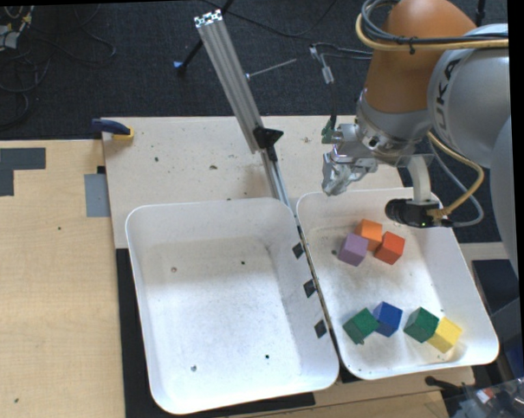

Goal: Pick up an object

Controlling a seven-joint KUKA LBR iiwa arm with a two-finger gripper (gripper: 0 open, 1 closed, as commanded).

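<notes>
We see the grey arm [464, 82] with its orange band reaching in from the right, its claw [337, 185] hanging above the far rim of the right-hand bin [475, 324]. The fingers point down toward the bin's far left corner, and nothing sits between them; from this slant we cannot tell whether they stand wide or narrow.

All the blocks lie in the right-hand bin. Toward its far side we find three close together: an orange block [371, 231], a red block [389, 248] just beside it on the near right, and a purple block [352, 249] to their left, which looks to be touching the orange one. The claw is above and a little beyond this group, apart from all three.

Along the near side of the same bin lie four more. A dark green block [361, 326] touches a blue block [388, 318] on its right. A little further right, a second green block [420, 324] touches a yellow block [446, 334], which sits close to the bin's near right corner.

The left-hand bin [155, 338] stands against the right one, sharing the middle divide, where a few small black tabs [310, 286] run along the edge. A metal rail [240, 92] slants up from the bench behind the bins
</notes>
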